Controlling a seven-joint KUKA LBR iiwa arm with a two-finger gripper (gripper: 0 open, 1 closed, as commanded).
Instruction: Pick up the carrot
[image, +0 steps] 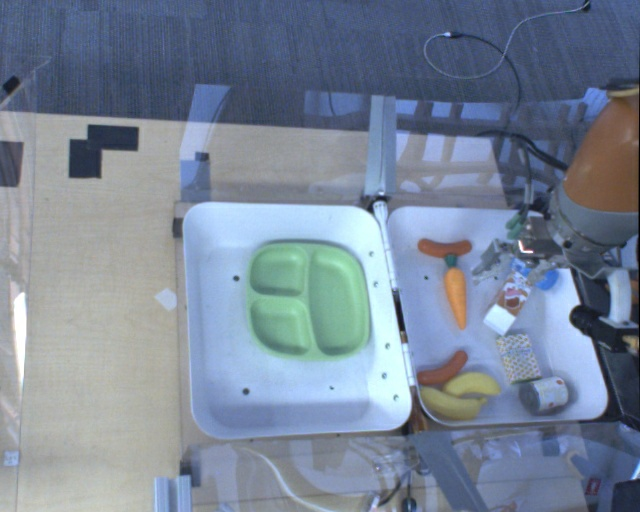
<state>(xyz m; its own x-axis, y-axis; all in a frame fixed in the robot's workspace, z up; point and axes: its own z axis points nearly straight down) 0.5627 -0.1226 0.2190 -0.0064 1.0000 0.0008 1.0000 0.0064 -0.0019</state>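
Observation:
The orange carrot (456, 297) with a green top lies lengthwise in the left part of the right bin (590, 400), just below a red sausage (444, 247). My gripper (516, 268) hangs over the bin's upper right part, to the right of the carrot and apart from it. It is open, its fingers spread above a small bottle with a red label (514, 293), and nothing is between them. The grey arm with its orange band (606, 150) comes in from the right edge.
The right bin also holds a white cube (499, 320), a patterned box (517, 356), a grey can (544, 394), a second sausage (442, 368) and bananas (460, 396). A green divided plate (306, 300) sits in the left bin (215, 400).

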